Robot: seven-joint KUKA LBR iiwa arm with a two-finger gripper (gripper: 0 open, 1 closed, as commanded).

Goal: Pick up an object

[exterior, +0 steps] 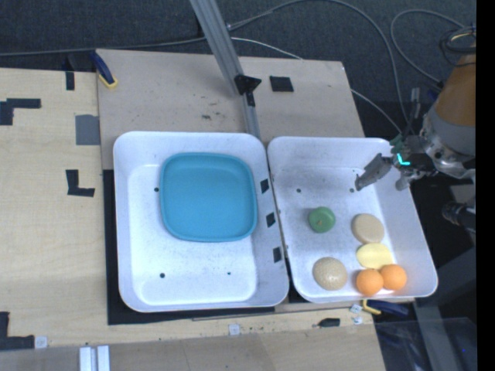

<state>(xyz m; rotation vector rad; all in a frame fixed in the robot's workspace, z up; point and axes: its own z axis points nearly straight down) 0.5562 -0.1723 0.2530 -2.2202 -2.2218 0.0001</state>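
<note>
Gripper [384,173] up over the far right corner of the right bin [325,151], and its two dark fingers are spread apart, one angled left toward the bin floor, the other shorter at the rim, with nothing between them. Grey arm [456,122] coming in from the right, orange band showing above the wrist. Down in that bin, the objects sit well apart from the fingers: a green ball [322,220] near the middle, a beige lump [368,227] to its right, a pale yellow piece [374,254] just nearer than that, touching or close to it. At the near edge, a speckled tan ball [330,273] on the left and two orange balls [381,279] side by side in the near right corner. Over in the left bin [135,230], a blue square plate [207,196] lies flat toward the far side. Both bins rest side by side on the wooden bench [46,230].
</note>
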